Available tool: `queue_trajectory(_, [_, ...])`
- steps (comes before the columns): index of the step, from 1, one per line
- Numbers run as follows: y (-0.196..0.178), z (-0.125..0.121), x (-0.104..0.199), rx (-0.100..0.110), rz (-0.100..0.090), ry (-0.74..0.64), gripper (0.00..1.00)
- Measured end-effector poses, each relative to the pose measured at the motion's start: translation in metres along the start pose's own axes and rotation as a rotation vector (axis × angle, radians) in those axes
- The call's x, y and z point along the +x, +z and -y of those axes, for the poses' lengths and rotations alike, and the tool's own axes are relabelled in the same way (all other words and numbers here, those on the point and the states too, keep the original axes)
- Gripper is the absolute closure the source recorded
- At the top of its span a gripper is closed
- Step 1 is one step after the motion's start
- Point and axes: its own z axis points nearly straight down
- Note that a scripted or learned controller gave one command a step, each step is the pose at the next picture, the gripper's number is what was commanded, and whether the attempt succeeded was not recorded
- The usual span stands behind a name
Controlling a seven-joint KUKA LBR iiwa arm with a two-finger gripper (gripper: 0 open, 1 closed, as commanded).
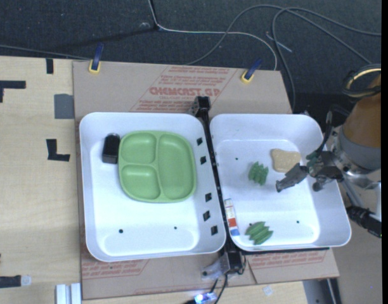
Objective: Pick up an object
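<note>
The right bin (308, 230) holds a tan flat piece (284, 159), a small green ridged object (258, 172) and a green leafy object (258, 232). A thin red, white and blue stick (230, 215) lies by that bin's left wall. My gripper (300, 182) hangs over the right bin's right side, just below and right of the tan piece. Its dark fingers (288, 181) stand apart, open, with nothing between them. In the left bin (149, 239) a green divided plate (158, 166) lies with a black block (110, 148) at its left.
The bins touch along a black clipped seam (210, 170). Cables (257, 24) run across the dark bench behind them. The arm's grey body and orange band (365, 128) stand over the right bin's right rim.
</note>
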Motion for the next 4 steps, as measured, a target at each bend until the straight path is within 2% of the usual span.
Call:
queue_trajectory(1, [-0.005,-0.002,0.0,-0.011,0.002,-0.004,0.0])
queue_trajectory(2, [0.05,-0.013,0.002,-0.007,0.002,-0.004,0.0])
queue_trajectory(3, [0.108,-0.003,-0.002,-0.005,0.001,-0.003,0.0])
queue_trajectory(4, [0.138,-0.004,-0.002,-0.012,0.004,-0.004,0.0])
